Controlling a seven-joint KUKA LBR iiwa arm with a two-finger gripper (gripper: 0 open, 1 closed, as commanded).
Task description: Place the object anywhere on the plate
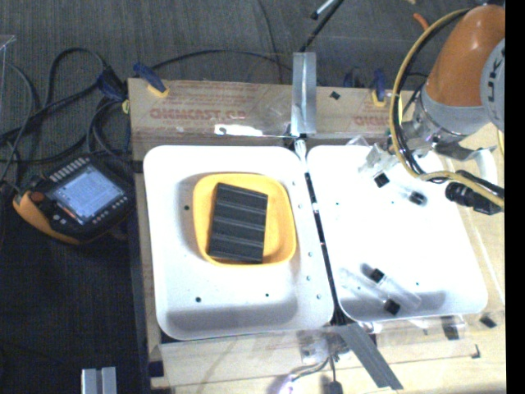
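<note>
Left bin (164,302): white, shallow. Holds a yellow plate (199,199), roughly square with rounded corners, set a little above the bin's middle.

Object (239,222): dark, flat, ribbed block. Lies wholly on the plate, tilted slightly off the plate's axes, yellow rim showing on all sides. Nothing touches it from above.

Right bin (426,253): white, shallow, touching the left bin along the centre seam. Bears a few small dark and clear fittings near its upper left and lower left; too small to identify.

Arm (467,56): grey with an orange band, at the upper right, above the far corner of the right bin and well apart from the plate.

Tool (385,167): appears as pale parts below the wrist over the right bin's upper left. Whether it is apart or together cannot be told; nothing is seen in it.

Bench (230,109): wooden, carrying both bins. A handheld pendant (78,199) rests on the floor to the left.

Status, by judgement: placement looks done, object resting on plate and arm clear. Nothing evident remains beyond confirming it.
</note>
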